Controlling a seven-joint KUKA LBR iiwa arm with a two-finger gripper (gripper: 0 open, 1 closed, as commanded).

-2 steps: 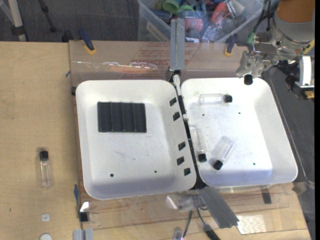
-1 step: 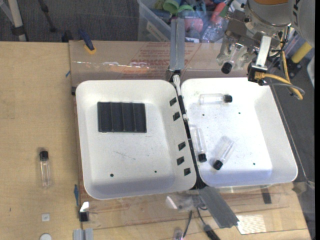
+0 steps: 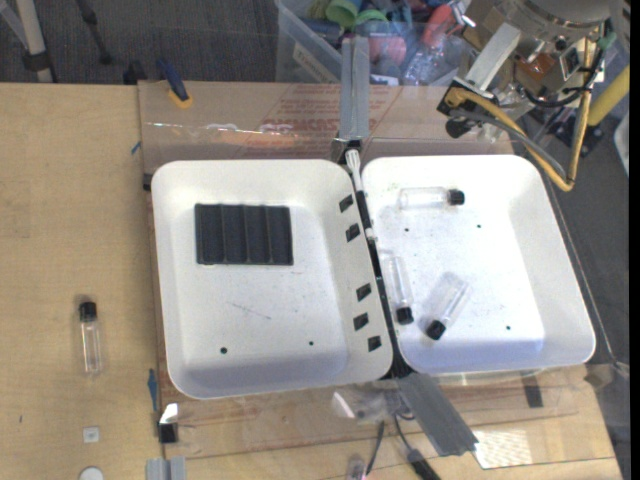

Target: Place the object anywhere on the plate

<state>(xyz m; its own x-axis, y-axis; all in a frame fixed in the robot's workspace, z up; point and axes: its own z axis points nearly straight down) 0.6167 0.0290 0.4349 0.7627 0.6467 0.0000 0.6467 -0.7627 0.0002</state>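
The gripper (image 3: 478, 78) hangs past the right bin's (image 3: 560, 318) far rim, three clear black-capped vials (image 3: 430, 198) (image 3: 399, 286) (image 3: 444, 305) lying loose in that bin, well apart from the black ridged plate (image 3: 244, 234) in the left bin (image 3: 200, 363).

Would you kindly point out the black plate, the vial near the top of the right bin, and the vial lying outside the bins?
black plate (image 3: 244, 235), camera view, centre.
top vial (image 3: 430, 198), camera view, clear body.
outside vial (image 3: 91, 344), camera view, clear body.
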